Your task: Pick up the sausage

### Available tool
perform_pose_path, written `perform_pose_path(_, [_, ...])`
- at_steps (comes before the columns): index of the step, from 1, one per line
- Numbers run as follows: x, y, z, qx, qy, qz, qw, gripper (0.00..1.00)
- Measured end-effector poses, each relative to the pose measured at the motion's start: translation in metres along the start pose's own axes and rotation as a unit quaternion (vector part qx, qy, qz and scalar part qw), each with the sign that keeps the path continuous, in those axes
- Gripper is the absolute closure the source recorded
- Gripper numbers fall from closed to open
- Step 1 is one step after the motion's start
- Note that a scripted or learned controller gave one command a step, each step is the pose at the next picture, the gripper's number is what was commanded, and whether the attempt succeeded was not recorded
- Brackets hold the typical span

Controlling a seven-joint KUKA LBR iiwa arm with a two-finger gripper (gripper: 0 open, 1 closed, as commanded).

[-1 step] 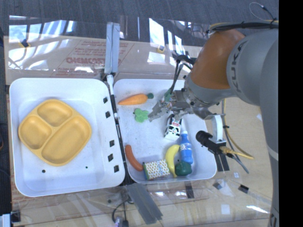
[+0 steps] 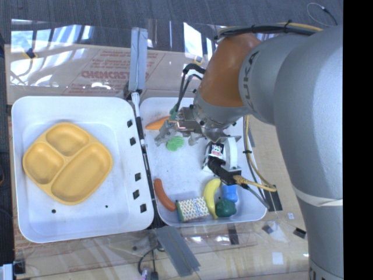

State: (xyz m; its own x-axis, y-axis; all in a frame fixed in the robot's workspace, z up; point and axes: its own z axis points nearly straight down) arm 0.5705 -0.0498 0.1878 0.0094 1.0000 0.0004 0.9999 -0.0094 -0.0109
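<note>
While bent down over the far half of the right bin (image 2: pixel 175 174), reaches in from the right with the grey arm (image 2: pixel 297 109) and its orange band (image 2: pixel 224 69) sitting above the wrist. Gripper (image 2: pixel 170 134) pointing toward the bin's left wall, hanging right by a small green thing (image 2: pixel 175 144) and a carrot (image 2: pixel 156 123). Can't tell how wide it's set from this angle, too much clutter around it. Nothing visibly held. Sausage (image 2: pixel 164 195) lying near the right bin's front left corner, tilted, well apart from the gripper. Just beside it toward the front wall: a patterned box (image 2: pixel 193 209), then a banana (image 2: pixel 211 193), a green lump (image 2: pixel 225 208) and a blue block (image 2: pixel 229 193). Yellow divided plate (image 2: pixel 67 161) in the left bin (image 2: pixel 35 223).
</note>
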Motion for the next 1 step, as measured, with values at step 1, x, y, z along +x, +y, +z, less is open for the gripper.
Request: perform_pose_path(1, [0.1117,-0.0396,0.0002,-0.001,-0.001,-0.031,0.9995,0.00])
